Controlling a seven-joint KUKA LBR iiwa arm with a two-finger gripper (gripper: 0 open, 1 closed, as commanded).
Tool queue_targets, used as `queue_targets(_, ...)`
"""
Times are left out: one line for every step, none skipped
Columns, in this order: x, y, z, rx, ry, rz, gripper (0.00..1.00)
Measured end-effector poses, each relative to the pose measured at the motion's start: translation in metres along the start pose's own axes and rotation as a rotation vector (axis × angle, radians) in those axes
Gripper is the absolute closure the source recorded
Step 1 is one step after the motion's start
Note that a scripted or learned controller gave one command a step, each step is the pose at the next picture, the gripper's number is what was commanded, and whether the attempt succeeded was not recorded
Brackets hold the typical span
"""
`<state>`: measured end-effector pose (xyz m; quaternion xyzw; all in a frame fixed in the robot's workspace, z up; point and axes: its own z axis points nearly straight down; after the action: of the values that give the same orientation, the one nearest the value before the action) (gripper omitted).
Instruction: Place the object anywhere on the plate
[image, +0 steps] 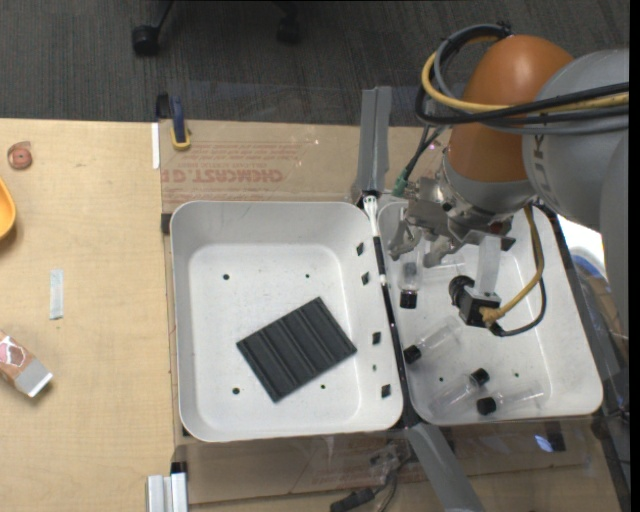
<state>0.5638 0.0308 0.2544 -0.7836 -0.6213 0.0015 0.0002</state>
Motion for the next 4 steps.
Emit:
queue_targets(0.008,-0.063,0.02,0.002,0.0,-0.233,1.0)
queue_targets(0.067,-0.007,0.02,-0.002,0.0,-0.762,1.0)
queue_targets(0.041,-0.062,0.047,0.0,0.0,-0.823,1.0)
queue_targets(0.082,-0.057,0.059,-0.002,0.0,-1.077,1.0)
